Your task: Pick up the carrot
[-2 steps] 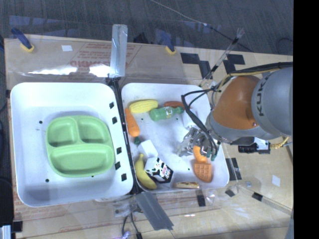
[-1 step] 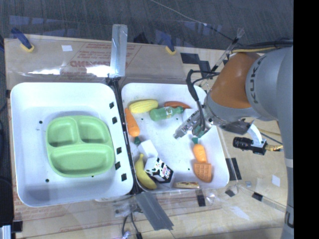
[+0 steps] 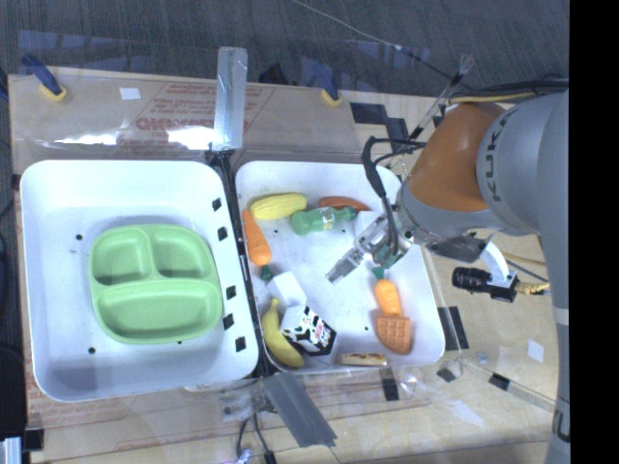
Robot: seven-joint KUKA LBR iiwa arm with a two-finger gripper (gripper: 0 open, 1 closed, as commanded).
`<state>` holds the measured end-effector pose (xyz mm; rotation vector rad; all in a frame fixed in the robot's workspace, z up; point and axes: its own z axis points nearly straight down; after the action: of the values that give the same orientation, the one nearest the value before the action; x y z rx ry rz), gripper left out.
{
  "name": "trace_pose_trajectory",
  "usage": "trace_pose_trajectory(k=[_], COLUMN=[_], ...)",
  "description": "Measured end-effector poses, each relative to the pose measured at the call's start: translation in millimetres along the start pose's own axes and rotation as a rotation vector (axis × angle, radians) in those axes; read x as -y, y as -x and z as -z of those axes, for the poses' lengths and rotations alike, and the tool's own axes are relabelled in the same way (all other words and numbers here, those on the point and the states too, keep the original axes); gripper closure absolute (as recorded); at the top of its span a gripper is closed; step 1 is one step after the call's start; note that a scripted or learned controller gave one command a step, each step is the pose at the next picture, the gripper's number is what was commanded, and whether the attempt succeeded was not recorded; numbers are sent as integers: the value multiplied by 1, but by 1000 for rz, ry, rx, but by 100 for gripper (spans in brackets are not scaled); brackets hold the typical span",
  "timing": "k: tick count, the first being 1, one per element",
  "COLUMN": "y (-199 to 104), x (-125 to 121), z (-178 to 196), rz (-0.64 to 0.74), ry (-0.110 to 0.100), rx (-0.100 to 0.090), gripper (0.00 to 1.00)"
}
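Observation:
The carrot (image 3: 256,239) is a slim orange piece lying lengthwise against the left wall of the right bin (image 3: 426,276), its narrow end pointing toward the back. My gripper (image 3: 356,273) hangs over the middle of that bin, to the right of the carrot and well apart from it. Its fingers stand open with nothing between them; one grey finger (image 3: 340,270) points down-left. A shorter orange piece (image 3: 387,298) lies just below the gripper, resting above a waffle-patterned piece (image 3: 394,333).
A corn cob (image 3: 278,205), green bottle (image 3: 324,220) and red piece (image 3: 343,202) lie at the back of the right bin. A white block (image 3: 286,286), banana (image 3: 279,338), black-and-white toy (image 3: 311,332) and brown biscuit (image 3: 363,359) lie in front. The left bin (image 3: 48,211) holds a green divided plate (image 3: 153,283).

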<state>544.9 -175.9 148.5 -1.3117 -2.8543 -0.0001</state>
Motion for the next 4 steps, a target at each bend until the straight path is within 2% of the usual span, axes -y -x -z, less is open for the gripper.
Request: trace_pose_trajectory(k=[1,2,3,4], y=[2,2,-56,7], x=[52,50,-24,10], z=[-57,-46,9,89], rz=[33,44,-57,-152], ry=[0,1,4,3], rx=[0,2,1,6], gripper=[0,100,100,100])
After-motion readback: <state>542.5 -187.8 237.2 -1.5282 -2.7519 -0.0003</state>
